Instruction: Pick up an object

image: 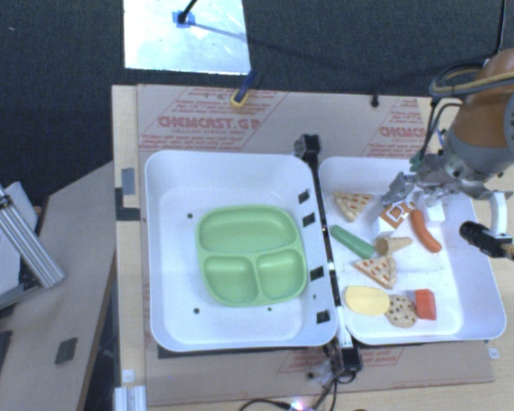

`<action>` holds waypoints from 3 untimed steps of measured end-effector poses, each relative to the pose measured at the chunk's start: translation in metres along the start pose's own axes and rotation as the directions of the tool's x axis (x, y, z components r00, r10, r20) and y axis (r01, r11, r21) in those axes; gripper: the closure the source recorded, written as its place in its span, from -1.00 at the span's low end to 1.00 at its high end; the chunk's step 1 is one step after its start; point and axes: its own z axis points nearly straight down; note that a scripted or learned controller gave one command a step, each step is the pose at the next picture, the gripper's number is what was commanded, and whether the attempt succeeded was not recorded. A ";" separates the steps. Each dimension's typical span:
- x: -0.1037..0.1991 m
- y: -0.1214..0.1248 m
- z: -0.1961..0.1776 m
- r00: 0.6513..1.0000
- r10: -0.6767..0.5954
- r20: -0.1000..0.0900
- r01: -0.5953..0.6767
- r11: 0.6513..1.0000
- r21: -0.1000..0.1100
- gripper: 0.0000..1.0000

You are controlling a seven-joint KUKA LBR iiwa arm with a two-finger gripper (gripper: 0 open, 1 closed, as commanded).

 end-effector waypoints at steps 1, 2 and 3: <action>0.002 0.004 0.042 1.000 -0.002 0.000 0.002 1.000 -0.001 -1.00; 0.003 0.005 0.075 1.000 -0.001 0.001 0.001 1.000 -0.002 -1.00; 0.002 0.007 0.061 1.000 -0.002 0.002 0.002 1.000 -0.009 1.00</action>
